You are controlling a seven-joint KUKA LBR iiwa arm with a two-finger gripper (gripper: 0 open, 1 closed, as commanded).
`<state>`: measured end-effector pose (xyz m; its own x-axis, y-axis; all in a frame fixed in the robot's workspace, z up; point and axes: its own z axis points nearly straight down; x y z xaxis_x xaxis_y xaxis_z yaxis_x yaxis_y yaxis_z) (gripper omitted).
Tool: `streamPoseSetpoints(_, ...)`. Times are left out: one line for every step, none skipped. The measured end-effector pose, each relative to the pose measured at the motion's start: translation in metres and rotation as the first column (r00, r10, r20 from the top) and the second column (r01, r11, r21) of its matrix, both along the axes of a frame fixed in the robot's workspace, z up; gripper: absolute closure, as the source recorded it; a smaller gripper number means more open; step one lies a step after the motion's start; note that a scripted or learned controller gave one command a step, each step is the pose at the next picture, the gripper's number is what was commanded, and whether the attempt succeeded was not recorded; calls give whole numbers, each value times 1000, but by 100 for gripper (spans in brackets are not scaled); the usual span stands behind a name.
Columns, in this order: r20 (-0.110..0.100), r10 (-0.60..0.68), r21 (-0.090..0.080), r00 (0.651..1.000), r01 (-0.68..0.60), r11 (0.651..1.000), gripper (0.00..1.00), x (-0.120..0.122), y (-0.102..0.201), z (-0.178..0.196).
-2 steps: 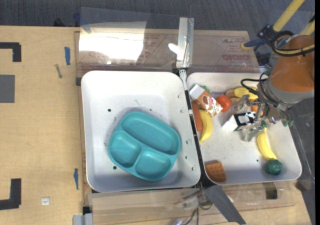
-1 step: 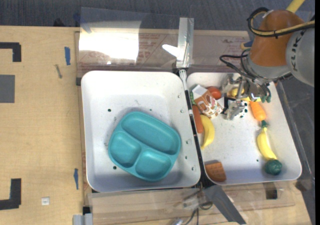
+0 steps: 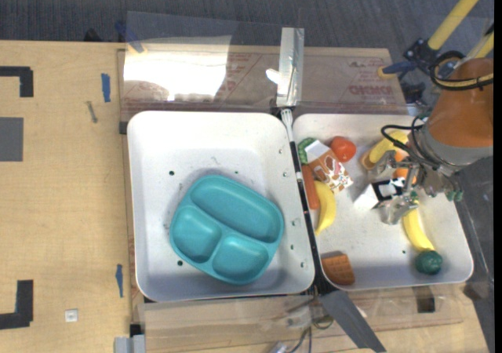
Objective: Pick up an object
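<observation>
We look down on two white bins sitting side by side on the bench. The left bin [image 3: 149, 155] holds a teal divided plate [image 3: 226, 227], which lies slightly toward the near side, with its three compartments facing up.

The right bin [image 3: 459, 242] holds a scatter of small things. Against the divider between the bins lies a yellow banana [image 3: 325, 212], partly covered by a small carton [image 3: 332, 174] with a white and orange print. Just beyond the carton sits a small red tomato [image 3: 343, 147]. At the near edge of this bin we see a brown, bread-like piece [image 3: 339, 268]. A second banana [image 3: 417, 231] lies toward the right wall, and a dark green ball [image 3: 428, 263] rests just past its near end. Another yellow piece [image 3: 382, 150] shows near the far wall, beside the arm.

The arm's orange band [image 3: 469, 112] hangs over the right bin's far right part, and the gripper [image 3: 400, 198] is down among the objects, just beside the second banana's upper end. From this angle we cannot tell how it is set, nor whether anything is caught in it.
</observation>
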<state>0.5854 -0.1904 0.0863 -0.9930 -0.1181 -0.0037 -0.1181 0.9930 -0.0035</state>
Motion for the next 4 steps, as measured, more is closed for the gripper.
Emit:
streamPoseSetpoints(3, 0, 4, 1000, 0, 1000, 0, 54, 40, 0)
streamPoseSetpoints(0, -43, 3, 999, 43, 999, 0, 30, -2, 0)
streamPoseSetpoints(9, -42, 2, 999, 42, 999, 100, 33, -1, 11)
streamPoseSetpoints(13, -116, 4, 993, 116, 993, 100, 71, 51, 163)
